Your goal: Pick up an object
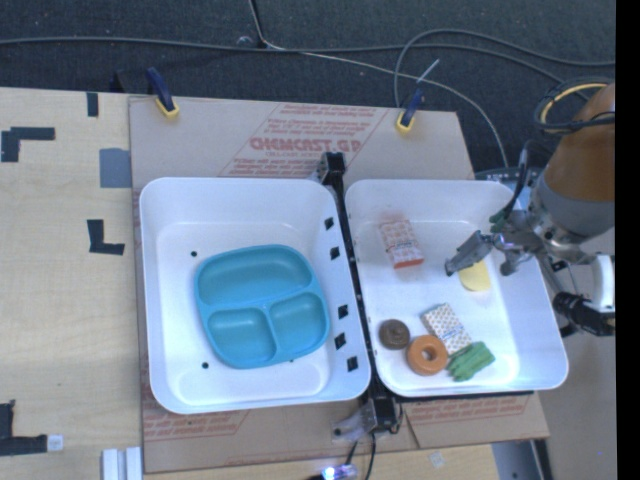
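Floor: dark grey carpet along the top, with thin cables trailing across it.
Bench: pale wood top marked with black tape pieces.
Board: brown cardboard sheet with red print, lying on the bench.
Clamps: two blue-and-yellow clamps at the board's far edge.
Light: even, soft.

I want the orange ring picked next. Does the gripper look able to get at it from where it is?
Probably yes. The orange ring lies uncovered in the right bin, with the gripper above that bin; the green piece and patterned packet beside it may crowd the fingers.
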`<state>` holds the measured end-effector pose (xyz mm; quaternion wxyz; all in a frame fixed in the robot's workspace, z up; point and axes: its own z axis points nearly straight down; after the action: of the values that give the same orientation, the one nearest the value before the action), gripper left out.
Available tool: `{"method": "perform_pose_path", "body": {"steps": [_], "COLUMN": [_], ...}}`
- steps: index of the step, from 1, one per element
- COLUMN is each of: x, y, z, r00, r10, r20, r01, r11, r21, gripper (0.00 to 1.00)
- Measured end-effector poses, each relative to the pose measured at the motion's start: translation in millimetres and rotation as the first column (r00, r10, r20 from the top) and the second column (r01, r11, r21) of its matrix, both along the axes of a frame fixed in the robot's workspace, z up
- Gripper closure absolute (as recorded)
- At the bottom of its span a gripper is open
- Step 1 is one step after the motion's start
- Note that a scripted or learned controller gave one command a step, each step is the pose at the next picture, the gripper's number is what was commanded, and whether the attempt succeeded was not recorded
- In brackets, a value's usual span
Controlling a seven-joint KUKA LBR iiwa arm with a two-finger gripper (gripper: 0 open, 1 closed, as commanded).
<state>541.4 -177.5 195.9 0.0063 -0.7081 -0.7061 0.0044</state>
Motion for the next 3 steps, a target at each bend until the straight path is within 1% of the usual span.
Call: {"method": "perform_pose_path", "body": {"steps": [1, 2, 3], "x": [3.2, 7.9, 7.1], "y": [0.4, 3.0, 3.9], "z": [7.8, -55.0, -108.5], "r00": [1.0, 1.0, 1.0], "r10": [0.004, 0.004, 0.005], "r20": [0.013, 0.009, 0.011], "r01": [-0.004, -0.004, -0.005], "r11": [1.0, 1.0, 1.0], "r21": [-0.003, -0.002, -0.003], "gripper": [0.0, 0.0, 0.0]}}
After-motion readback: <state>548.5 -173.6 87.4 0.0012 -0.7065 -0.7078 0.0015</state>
